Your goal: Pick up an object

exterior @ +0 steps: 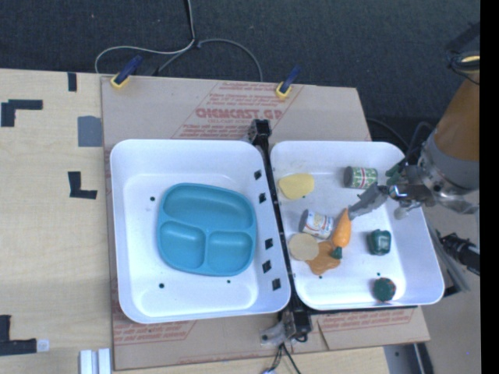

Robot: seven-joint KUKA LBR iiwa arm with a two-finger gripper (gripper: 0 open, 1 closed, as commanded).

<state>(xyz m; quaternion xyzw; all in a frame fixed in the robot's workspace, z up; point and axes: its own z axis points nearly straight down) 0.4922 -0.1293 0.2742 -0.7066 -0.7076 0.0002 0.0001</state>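
The right bin [413, 232] holds several small objects. There is a yellow lemon-shaped piece [296, 185], a small green-labelled can [361, 178] and a white-labelled can [316, 224] lying on its side. An orange carrot [341, 231], a tan disc [303, 247] and an orange-brown piece [323, 262] lie close together. A green square item [380, 242] and a dark green round item [383, 288] lie further right. My gripper [373, 199] hangs over the right bin, between the green-labelled can and the carrot's upper end. Nothing shows held in it.
The left bin [132, 209] holds a blue divided plate [207, 230]. A black divider strip [269, 209] runs between the bins. The arm's grey wrist and orange band [460, 131] stand over the right bin's right edge. Cables lie behind the bench.
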